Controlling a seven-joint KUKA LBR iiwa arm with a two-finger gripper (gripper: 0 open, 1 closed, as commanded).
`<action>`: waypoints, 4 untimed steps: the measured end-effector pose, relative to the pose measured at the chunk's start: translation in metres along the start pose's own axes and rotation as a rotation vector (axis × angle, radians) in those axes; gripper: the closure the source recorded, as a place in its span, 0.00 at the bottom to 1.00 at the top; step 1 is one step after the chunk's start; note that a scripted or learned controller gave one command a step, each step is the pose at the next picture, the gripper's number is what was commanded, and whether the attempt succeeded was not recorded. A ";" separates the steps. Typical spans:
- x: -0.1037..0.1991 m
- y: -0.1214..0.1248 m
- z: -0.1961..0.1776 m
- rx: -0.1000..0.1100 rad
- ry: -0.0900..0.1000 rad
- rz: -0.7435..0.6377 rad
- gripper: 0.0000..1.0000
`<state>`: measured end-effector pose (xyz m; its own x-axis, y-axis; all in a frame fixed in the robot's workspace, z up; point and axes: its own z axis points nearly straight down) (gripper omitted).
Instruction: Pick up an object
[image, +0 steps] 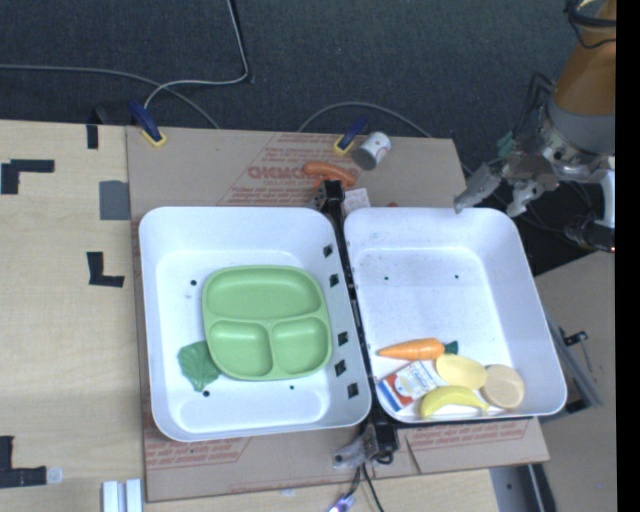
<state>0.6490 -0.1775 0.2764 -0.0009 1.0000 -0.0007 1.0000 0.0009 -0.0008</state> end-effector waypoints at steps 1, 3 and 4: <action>-0.010 -0.056 0.097 0.002 0.001 0.000 0.00; 0.073 -0.152 0.190 -0.002 0.001 0.001 0.00; -0.038 -0.098 0.189 -0.009 -0.006 0.002 0.00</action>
<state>0.5510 -0.2159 0.0875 0.0008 1.0000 -0.0067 1.0000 -0.0008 0.0081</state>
